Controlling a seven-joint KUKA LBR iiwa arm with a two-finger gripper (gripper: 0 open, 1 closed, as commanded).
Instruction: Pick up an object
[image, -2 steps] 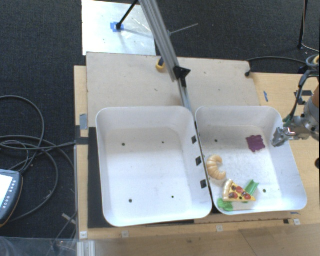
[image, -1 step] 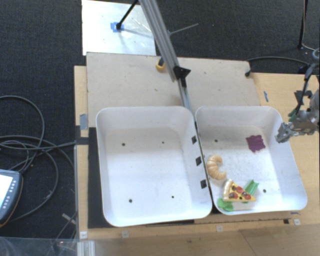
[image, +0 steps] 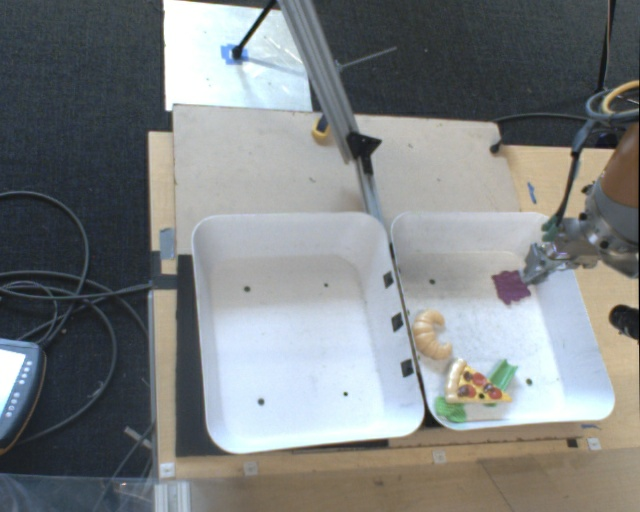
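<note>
The gripper (image: 537, 266) sits low in the right bin (image: 590, 345), its grip state impossible to tell, with the purple piece (image: 511, 287) just beside its tip and unlifted, so the pick seems barely begun.

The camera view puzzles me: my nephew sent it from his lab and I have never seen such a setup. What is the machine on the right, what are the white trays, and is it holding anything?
You are looking down at a slant from one fixed camera above a bench. The machine entering from the right is a robot arm, grey with an orange band, ending in a gripper. Two shallow white bins sit side by side: the left bin and the right bin. The right bin holds toys: a purple piece, a croissant, a pizza slice and a green piece. The gripper sits right at the purple piece's edge, but I cannot tell whether it grips it.
</note>
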